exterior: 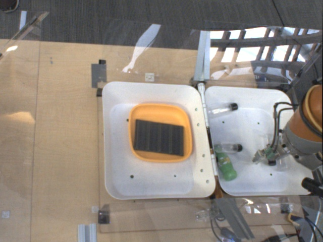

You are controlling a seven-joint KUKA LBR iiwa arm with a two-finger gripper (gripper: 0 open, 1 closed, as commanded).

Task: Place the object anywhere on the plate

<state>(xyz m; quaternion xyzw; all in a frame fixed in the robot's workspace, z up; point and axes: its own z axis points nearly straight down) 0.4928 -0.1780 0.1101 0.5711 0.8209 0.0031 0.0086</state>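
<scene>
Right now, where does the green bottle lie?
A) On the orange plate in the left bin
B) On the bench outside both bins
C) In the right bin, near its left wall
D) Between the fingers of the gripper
C: the green bottle lies in the right bin beside its left wall, apart from the orange plate and the gripper.

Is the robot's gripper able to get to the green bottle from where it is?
Probably yes. The gripper hangs over the right bin, and the green bottle lies in that same bin by its left wall. Bare white floor lies between them. The wall and a clear tube nearby might make grabbing tricky.
</scene>
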